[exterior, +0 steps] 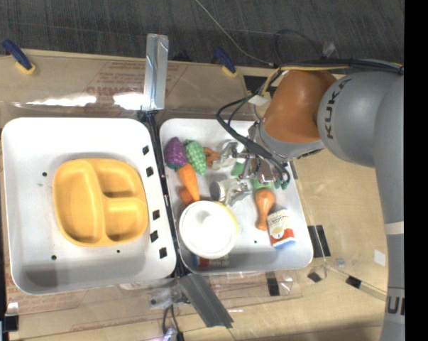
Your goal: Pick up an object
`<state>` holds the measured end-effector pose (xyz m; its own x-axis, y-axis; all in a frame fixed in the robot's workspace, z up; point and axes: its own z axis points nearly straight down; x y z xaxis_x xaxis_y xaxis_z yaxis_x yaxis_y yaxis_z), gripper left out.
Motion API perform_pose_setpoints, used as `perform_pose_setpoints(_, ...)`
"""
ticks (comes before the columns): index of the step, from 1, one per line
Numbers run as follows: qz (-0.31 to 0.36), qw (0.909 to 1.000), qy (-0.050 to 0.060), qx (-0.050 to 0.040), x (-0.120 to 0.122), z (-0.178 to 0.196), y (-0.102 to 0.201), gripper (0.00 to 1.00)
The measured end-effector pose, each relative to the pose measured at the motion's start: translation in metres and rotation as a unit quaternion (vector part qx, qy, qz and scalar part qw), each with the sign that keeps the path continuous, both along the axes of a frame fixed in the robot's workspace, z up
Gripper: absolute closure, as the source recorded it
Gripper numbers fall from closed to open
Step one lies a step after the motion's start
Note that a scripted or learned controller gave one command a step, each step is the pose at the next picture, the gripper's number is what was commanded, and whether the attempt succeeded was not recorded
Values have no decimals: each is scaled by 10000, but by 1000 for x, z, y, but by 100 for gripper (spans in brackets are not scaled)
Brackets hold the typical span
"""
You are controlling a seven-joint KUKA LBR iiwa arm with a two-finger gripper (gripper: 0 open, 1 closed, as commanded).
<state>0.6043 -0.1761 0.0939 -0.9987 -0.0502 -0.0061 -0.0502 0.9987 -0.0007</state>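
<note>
- Bench: carries two white bins side by side.
- Arm: reaches in from the right, wrist low over the right bin.
- Left bin: holds one yellow divided tray, well apart from the arm.
- Right bin: holds the candidate objects in a loose cluster. A white bowl sits at the near side. An orange carrot lies just left of centre, with purple grapes and a green vegetable beside it at the far-left corner. A drumstick and a small carton lie at the right side.
- Hand: down among the objects at mid-bin, just left of the drumstick. Its state cannot be told; metal parts and small toys overlap there, and no object can be confirmed in its grasp.
- Step in hand, as judged: the reach-and-grasp stage. No object appears lifted.
- Next move, as judged: close on a single object, most likely one near the drumstick, then lift straight up. Crowding is the risk; neighbours may be nudged or block a clean closure.
</note>
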Motion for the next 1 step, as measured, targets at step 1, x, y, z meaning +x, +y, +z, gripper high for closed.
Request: perform_pose_setpoints(1,-133,9999,-74,-15,-8,4,81,0)
